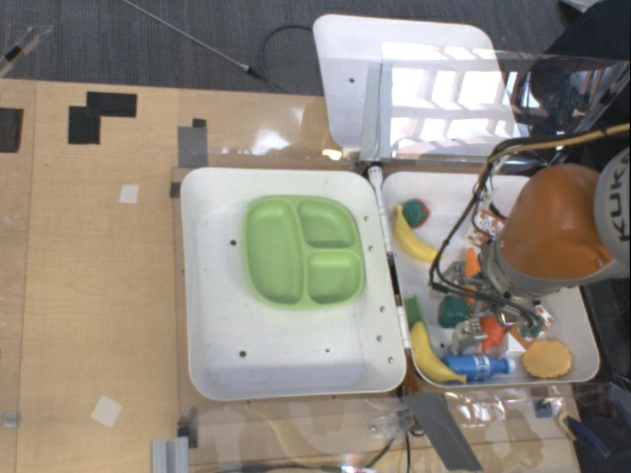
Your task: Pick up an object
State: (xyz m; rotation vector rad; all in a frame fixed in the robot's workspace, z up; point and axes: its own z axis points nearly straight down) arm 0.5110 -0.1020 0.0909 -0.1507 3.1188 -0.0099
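— Where does the green three-compartment plastic tray (301, 251) lie?
— In the left white shallow bin (212, 353), near its middle.
— And the right white shallow bin (588, 335)?
— It holds two yellow toy bananas: one (412, 238) near its rear left, the other (431, 355) at its front left, with a blue plastic bottle (482, 367) just beside it and a round tan cookie-shaped toy (546, 360) further right.

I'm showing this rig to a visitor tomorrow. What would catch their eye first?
Probably the orange band of the arm, hanging over the right bin. Next, the green divided plate in the middle of the left bin, then the clutter under the arm: two bananas and a blue bottle.
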